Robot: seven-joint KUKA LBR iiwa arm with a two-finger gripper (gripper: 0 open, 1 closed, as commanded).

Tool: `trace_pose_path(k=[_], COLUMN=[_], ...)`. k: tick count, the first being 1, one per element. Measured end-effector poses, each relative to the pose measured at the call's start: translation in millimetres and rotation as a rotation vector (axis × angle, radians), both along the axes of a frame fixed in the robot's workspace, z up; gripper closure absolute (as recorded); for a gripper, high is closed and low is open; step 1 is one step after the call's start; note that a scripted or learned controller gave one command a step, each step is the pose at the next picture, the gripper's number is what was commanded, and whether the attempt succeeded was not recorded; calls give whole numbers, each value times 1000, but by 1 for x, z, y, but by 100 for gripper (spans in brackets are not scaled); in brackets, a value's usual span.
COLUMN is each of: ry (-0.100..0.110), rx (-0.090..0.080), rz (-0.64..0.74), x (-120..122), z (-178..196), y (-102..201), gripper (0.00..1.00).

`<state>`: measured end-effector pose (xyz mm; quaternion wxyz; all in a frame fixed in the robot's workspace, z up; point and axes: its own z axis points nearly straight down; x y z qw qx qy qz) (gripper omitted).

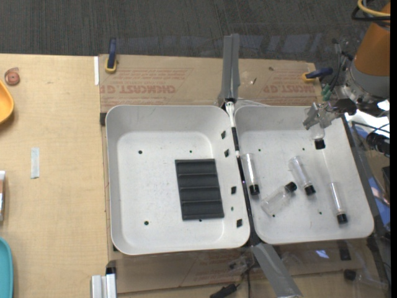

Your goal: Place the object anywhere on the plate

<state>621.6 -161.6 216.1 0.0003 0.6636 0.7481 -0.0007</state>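
- Clear plastic vial with a black cap (319,133) is seen at the back of the right white bin (367,211), cap end down, with its upper end pinched between the fingers of the two-finger gripper (316,118).
- It is hung near-vertical, tilted slightly; it is judged to be lifted clear of the bin floor for carrying, though contact at the cap cannot be ruled out.
- Grip is taken at the tube end, not mid-body, so swing or slip in transit is a risk.
- Four more clear black-capped vials (300,173) are left lying flat and scattered in the same bin, well apart from the held one; no obstruction is expected.
- Target is taken to be the black ribbed rectangular plate (200,189), laid flat mid-floor in the left white bin (112,166).
- Step is judged to be pick done, transfer not yet made: the divider between the bins has to be crossed leftward.
- Ribs are expected to stop a round tube rolling if it is laid along them.
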Motion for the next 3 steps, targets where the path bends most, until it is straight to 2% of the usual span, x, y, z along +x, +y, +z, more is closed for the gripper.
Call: trace_pose_path(k=[1,2,3], ry=[2,1,2], rx=[2,1,0], rz=[153,254,115], x=[-21,37,12], z=[-97,-25,-25], y=[55,124,199], gripper=[100,100,100])
